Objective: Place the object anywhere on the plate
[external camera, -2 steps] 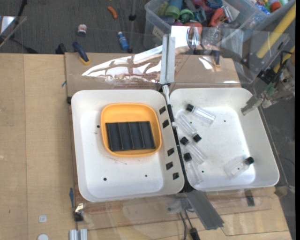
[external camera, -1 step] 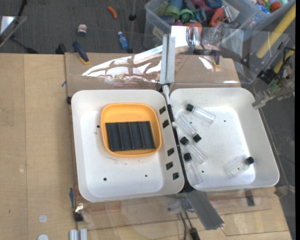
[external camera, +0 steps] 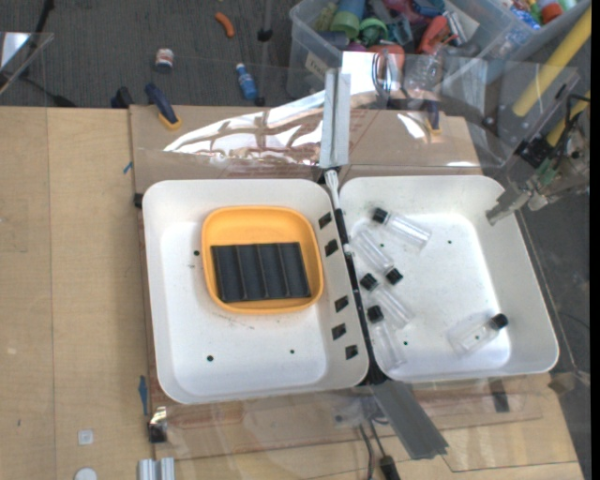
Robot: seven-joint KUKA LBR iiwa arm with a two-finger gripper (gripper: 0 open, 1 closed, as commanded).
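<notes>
You're looking down at two white bins sitting side by side — the left bin point(external camera: 169, 366) is carrying an orange plate point(external camera: 262, 223), and a dark ribbed tray-like piece point(external camera: 260, 271) is lying flat right in the middle of that plate, touching nothing else. The right bin point(external camera: 525, 309) is where your objects are sitting: a handful of clear vials with black caps. One vial point(external camera: 401, 226) is lying at about 11 o'clock in that bin, another vial point(external camera: 474, 332) is resting off at about 4 o'clock near the bin's corner, well apart from the rest, and a loose cluster of vials point(external camera: 380, 291) is running along the 9 o'clock side, close to the wall the two bins share, from mid-height down toward 7 o'clock. They're see-through, so I'm not counting them exactly. None of them is sitting on the plate. Your gripper point(external camera: 532, 192) is hanging out at roughly 2 o'clock of the right bin, just past its rim, up off the bench, with the arm coming in from 3 o'clock — the end of it is blurry and small, so you're not getting an open-or-closed call from me; can't tell. Beyond the bins at 12 o'clock a clear tub of colourful bits point(external camera: 394, 28) is sitting on the floor.
</notes>
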